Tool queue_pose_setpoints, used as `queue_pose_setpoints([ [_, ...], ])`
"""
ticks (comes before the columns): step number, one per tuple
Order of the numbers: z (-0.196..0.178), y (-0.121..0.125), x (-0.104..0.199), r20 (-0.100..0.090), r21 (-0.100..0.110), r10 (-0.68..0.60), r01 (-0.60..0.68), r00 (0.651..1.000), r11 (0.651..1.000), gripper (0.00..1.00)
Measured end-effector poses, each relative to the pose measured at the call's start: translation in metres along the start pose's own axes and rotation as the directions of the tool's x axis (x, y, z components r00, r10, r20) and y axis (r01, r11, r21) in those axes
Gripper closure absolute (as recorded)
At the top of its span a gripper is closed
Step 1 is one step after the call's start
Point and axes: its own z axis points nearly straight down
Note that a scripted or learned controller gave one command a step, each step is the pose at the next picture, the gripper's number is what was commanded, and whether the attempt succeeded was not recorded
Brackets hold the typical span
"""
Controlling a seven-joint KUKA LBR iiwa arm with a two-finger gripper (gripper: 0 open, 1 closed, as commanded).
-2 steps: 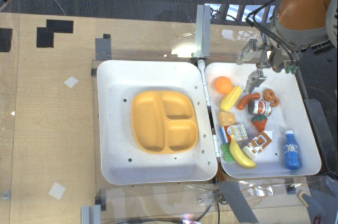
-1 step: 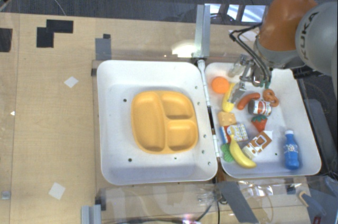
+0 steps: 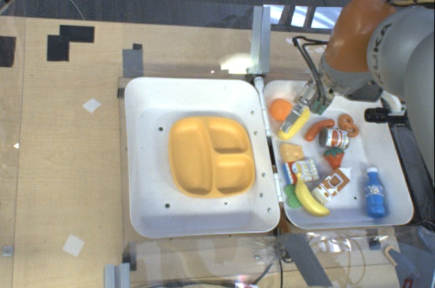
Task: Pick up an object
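A slanted overhead look at a wooden bench holding 2 shallow white bins side by side. The left bin (image 3: pixel 146 212) holds a yellow divided tray (image 3: pixel 211 156) with 3 compartments, sitting near its middle. The right bin (image 3: pixel 401 208) is crowded with small toy foods and packages. The grey arm (image 3: pixel 401 42), with its orange band (image 3: pixel 357 32) above the wrist, reaches in from the right and angles down toward the upper left part of the right bin. Its gripper (image 3: pixel 304 108) sits low over a yellow rectangular item (image 3: pixel 293 123), which appears to lie between the fingertips, though the slant makes it hard to be sure that the item is truly pinched. Just to the left of that item lies an orange ball (image 3: pixel 280 109), close to the bin's left wall. To the right are a red sausage (image 3: pixel 319 130), a small brown pretzel (image 3: pixel 348 122) and a little can (image 3: pixel 335 138) lying on its side. Below them sit a strawberry (image 3: pixel 334 158), a yellow cracker-like square (image 3: pixel 293 152) and a small printed box (image 3: pixel 307 170). Nearer the front edge are a banana (image 3: pixel 309 198), a green piece (image 3: pixel 291 196) partly tucked beside it, a brown and white carton (image 3: pixel 334 184), and a blue bottle (image 3: pixel 374 192) lying well to the right.
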Motion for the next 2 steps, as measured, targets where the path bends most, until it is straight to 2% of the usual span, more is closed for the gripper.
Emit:
queue_pose_setpoints([
  [1, -0.015, 0.004, -0.005, 0.026, -0.012, -0.007, 0.007, 1.0, 1.0, 1.0],
  [2, -0.086, 0.021, 0.031, 0.001, 0.004, -0.127, 0.127, 0.992, 0.992, 1.0],
])
